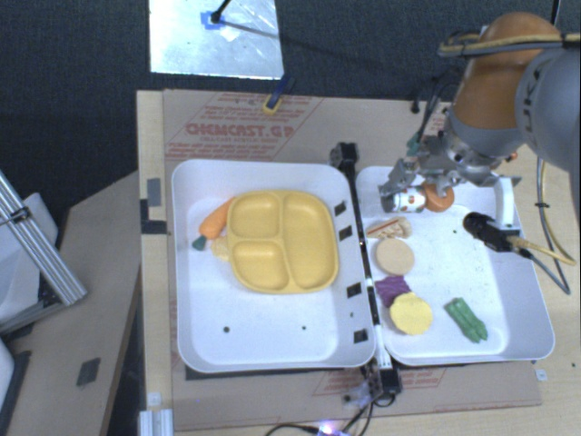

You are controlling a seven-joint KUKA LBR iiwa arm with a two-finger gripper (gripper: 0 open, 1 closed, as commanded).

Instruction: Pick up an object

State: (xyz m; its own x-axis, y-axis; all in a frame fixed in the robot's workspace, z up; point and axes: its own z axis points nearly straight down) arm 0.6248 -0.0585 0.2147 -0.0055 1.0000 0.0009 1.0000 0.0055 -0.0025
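Observation:
My gripper (pixel 400 189) hangs low over the far left corner of the right bin (pixel 522 284). Right beside it lie a small white and orange piece (pixel 414 202) and an orange round piece (pixel 439 198); whether either is between the fingers is unclear. Nearer the front lie a tan stick (pixel 388 228), a round beige disc (pixel 395 257), a purple piece (pixel 391 289), a yellow disc (pixel 411 315) and a green vegetable (pixel 466 320).
The left bin (pixel 195 325) holds a yellow divided plate (pixel 277 241), with an orange carrot (pixel 214 218) and a small green bit (pixel 199 242) at its left. A black divider (pixel 359 243) runs between the bins. A shiny metal sheet (pixel 216 24) lies beyond the bench.

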